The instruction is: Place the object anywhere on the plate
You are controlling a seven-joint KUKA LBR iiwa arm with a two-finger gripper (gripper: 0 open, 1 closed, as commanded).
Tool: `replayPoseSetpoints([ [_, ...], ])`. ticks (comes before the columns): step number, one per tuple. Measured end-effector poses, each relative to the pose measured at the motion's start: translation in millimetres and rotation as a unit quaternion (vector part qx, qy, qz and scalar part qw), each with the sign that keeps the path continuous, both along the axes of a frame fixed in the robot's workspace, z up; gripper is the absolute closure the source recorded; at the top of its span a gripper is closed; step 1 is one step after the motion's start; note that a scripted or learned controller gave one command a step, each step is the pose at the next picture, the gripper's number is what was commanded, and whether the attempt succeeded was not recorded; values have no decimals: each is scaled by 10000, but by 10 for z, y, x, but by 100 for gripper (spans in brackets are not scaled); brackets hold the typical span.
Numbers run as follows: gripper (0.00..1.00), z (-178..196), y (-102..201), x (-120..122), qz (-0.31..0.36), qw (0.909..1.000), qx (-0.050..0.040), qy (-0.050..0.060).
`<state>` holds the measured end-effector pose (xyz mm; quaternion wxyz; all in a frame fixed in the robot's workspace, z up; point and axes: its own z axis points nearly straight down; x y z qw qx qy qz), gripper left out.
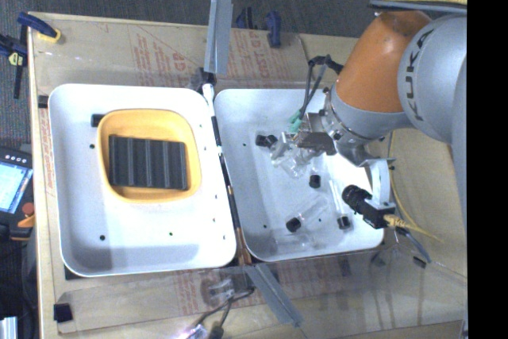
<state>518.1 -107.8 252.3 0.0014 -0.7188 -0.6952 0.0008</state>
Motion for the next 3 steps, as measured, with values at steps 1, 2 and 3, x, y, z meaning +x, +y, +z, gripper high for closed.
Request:
replayPoseSetpoints([
  [1, 100, -624, 267, 492, 892, 9960, 10, 20],
  [2, 100, -482, 805, 785, 1298, 9915, 6, -8],
  [3, 0, -481, 804, 785, 1297, 9916, 6, -9],
])
